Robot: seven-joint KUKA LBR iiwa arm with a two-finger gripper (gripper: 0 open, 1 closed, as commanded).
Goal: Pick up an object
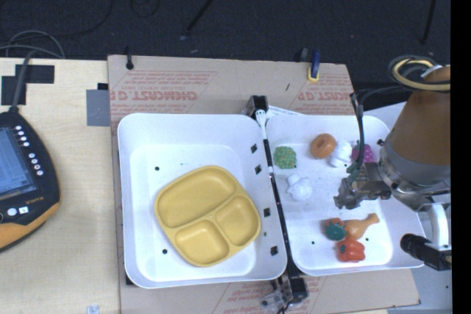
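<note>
The right white bin holds several small toy foods. A green broccoli piece lies at its left, an orange round piece and a white piece near the back, and a purple piece beside them. A white clump sits in the middle. Near the front lie a tan drumstick, a teal piece and a red pepper. My gripper hangs low over the bin's right half, just above the drumstick and right of the white clump.
The left white bin holds a yellow three-compartment tray. A teach pendant lies on the bench at far left. Cardboard lies under the bins. The arm's grey body covers the right bin's right side.
</note>
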